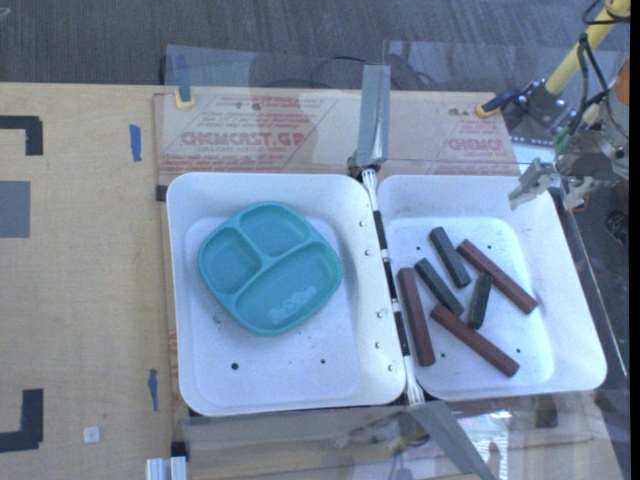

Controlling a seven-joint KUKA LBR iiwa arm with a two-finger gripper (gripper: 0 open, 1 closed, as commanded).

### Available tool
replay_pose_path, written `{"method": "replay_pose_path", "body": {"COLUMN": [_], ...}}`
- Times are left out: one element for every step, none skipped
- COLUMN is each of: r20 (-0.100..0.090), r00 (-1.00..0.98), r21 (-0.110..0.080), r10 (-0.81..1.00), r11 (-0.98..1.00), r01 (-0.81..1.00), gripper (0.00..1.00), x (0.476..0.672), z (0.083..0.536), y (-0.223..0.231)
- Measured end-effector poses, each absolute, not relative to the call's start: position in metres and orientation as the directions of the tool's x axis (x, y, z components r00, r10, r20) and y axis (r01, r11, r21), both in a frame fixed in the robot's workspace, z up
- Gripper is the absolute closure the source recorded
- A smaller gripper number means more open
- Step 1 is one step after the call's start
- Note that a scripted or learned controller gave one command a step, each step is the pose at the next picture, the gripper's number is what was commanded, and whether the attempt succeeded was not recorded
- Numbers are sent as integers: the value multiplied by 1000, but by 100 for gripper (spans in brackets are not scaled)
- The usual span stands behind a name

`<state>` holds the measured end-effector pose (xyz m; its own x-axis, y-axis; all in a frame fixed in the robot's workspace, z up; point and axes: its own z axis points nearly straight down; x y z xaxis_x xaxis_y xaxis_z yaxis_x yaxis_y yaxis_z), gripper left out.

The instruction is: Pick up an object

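The wooden bench [80, 298] runs along the near left, marked with black corner shapes and strips of blue tape. On it, the left white bin [190, 368] holds a teal divided plate [270, 266] with three compartments, lying flat a little left of the bin's middle. Just beside it, across a narrow hinge-like seam, the right white bin [575, 353] holds six sticks: a long reddish-brown stick [416, 316] against the left wall, a short dark grey stick [439, 286] next to it, another dark grey one [450, 256] above that, a dark green stick [480, 300] standing nearly upright in the view, a long reddish-brown stick [474, 340] slanting below them, and a third reddish-brown stick [497, 276] slanting at the right. The gripper [552, 178] hangs over the far right corner of this bin, well apart from every stick, its fingers spread with nothing between them.
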<state>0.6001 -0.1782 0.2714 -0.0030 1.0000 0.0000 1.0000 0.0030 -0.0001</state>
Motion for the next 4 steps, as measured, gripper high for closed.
{"method": "replay_pose_path", "body": {"r20": [0,-5,-4,-2], "r00": [-131,-259,-254,-229], "r21": [1,7,11,1], "r10": [991,966,967,973], "r11": [131,259,254,229], "r01": [991,966,967,973], "gripper": [0,0,100,100], "x": [565,533,533,574], "z": [129,88,99,181], "y": [-210,-212,-214,-173]}}
